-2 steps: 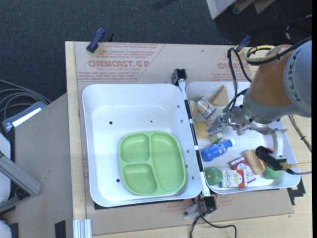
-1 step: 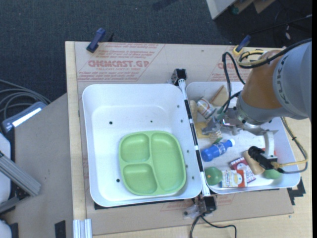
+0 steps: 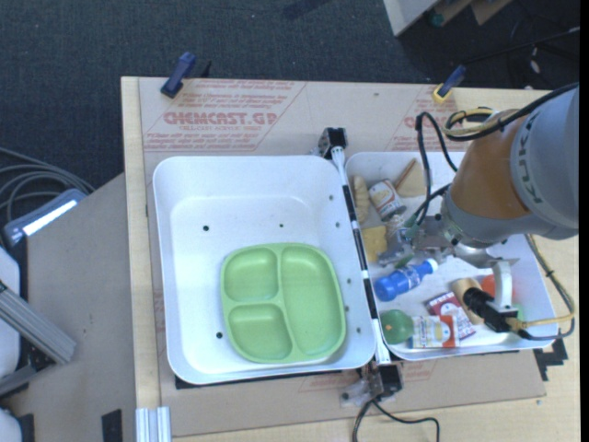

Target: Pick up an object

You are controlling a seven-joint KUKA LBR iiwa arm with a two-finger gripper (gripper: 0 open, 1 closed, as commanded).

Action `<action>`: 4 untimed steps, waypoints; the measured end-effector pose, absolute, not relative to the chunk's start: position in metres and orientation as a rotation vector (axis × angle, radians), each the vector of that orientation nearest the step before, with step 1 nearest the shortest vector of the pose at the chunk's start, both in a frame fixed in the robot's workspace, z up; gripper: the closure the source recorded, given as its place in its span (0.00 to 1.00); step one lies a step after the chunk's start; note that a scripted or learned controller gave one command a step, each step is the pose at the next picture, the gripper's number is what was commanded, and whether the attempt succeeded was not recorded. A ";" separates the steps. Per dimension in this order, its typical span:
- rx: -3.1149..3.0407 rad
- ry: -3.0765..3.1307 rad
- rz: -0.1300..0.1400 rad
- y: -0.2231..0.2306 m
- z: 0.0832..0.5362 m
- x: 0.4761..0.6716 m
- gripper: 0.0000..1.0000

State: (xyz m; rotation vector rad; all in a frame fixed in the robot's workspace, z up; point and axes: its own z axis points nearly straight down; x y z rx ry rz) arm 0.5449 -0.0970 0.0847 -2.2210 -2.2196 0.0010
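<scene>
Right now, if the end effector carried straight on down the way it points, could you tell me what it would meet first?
Probably the blue plastic bottle with a white body, lying just below the end effector in the right white bin. Depth is unclear from this slanted view.

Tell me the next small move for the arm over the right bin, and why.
Probably a short descent onto the blue bottle. The gripper sits low in the right bin, just above the bottle, which lies on its side near the bin's left wall with the green ball below it. I see nothing gripped, so the pick looks not yet done.
</scene>
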 end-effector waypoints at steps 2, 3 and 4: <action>-2.221 -2.220 0.002 -0.105 0.084 0.572 0.00; -2.221 -2.219 0.001 -0.097 0.084 0.562 0.00; -2.220 -2.219 0.001 -0.095 0.084 0.550 0.00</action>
